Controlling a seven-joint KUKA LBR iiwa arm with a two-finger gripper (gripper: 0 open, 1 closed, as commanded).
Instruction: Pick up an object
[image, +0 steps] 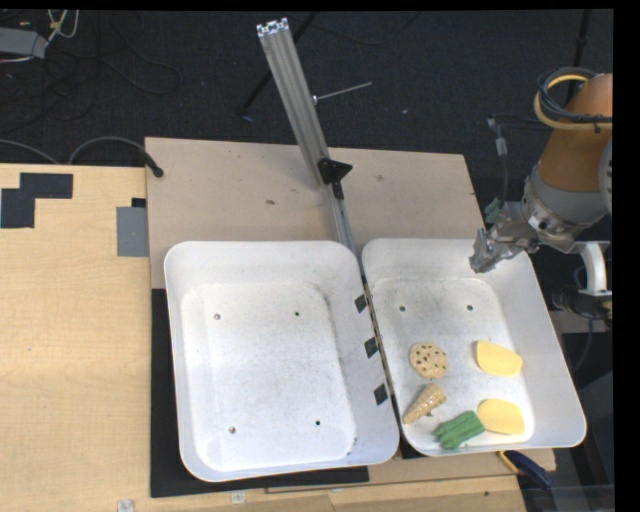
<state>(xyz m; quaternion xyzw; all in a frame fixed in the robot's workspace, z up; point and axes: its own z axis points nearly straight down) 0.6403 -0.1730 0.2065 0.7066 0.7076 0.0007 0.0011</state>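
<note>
White right bin (520, 300) holds cookie (428, 359), cone (424, 403), green toy (459, 430).

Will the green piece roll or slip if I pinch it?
The green piece looks lumpy and elongated, so it probably won't roll far. It sits by the bin's front wall, touching or nearly touching a yellow piece, so a pinch may nudge that.

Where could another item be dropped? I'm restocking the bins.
The left bin is bare throughout. The right bin is free in its upper half, under the claw; its lower end is crowded around the cookie.
</note>
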